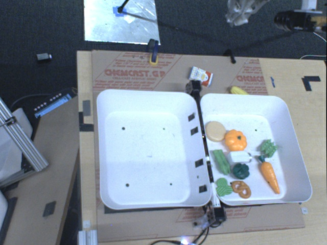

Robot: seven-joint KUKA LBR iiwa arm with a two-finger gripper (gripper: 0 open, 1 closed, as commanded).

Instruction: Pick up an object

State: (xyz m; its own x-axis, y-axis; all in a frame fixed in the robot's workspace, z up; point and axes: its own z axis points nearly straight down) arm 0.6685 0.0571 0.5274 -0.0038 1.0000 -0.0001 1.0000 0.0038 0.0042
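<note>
The right bin point(286, 117) holds several toy foods. Among them are a tan round bun point(215, 131), an orange pumpkin point(235, 140), a green cucumber point(221, 162), a white block point(240, 156), a dark broccoli point(240, 171), a pretzel point(241, 189), a carrot point(269, 175) and a leafy green piece point(267, 147). My gripper point(241, 11) hangs high at the top of the view, beyond the far edge of the bench and well away from the bin. Nothing shows beneath it.
The left bin point(110, 111) sits beside the right one, joined by a black hinge strip. A yellow banana point(238, 91) and a small carton point(200, 76) lie on the cardboard behind the bins. A metal frame stands at far left.
</note>
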